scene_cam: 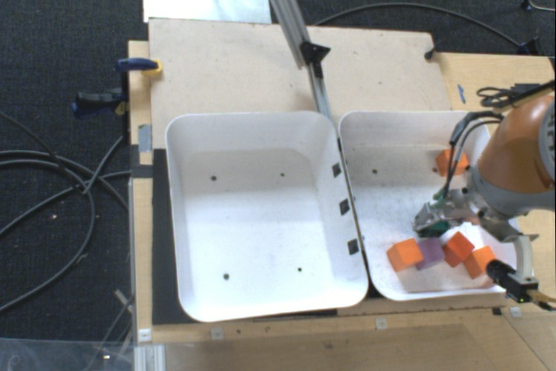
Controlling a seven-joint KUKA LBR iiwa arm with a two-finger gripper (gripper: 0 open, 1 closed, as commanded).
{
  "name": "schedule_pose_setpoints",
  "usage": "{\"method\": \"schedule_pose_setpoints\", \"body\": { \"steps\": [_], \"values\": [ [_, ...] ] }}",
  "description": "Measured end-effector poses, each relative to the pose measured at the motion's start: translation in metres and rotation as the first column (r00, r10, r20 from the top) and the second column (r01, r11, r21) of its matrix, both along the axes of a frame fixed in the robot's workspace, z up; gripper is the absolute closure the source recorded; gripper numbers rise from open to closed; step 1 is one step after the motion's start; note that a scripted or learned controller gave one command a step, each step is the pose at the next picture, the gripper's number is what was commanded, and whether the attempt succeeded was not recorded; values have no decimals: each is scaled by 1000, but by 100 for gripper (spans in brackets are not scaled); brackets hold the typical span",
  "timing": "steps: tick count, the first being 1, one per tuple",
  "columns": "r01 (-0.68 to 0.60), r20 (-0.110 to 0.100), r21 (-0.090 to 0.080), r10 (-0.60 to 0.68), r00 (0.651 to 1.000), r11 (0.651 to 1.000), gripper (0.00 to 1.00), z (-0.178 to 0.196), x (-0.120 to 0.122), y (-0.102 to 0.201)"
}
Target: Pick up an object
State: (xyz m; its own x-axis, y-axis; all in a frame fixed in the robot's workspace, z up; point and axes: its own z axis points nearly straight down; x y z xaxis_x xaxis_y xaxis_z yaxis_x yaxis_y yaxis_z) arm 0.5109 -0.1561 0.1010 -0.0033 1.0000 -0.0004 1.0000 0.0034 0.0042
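My gripper (437,221) is low in the right bin (382,187), near its front right part. A small green object (437,231) shows right under the gripper tip, partly hidden by it. Just in front lie an orange block (404,255), a purple block (430,253), a red-orange block (458,249) and another orange block (479,261), packed close together. Farther back, one more orange block (453,162) sits behind the arm's cables.
The left bin (252,143) stands beside the right one, sharing a middle wall with black clips (344,206). The arm's orange band (521,154) overhangs the right bin's right side. A metal pole (287,0) slants across the back.
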Motion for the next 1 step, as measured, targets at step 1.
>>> {"method": "schedule_pose_setpoints", "body": {
  "steps": [1],
  "values": [
    [-6,4,1,6,1000,1000,100,104,-25,58]
  ]
}}
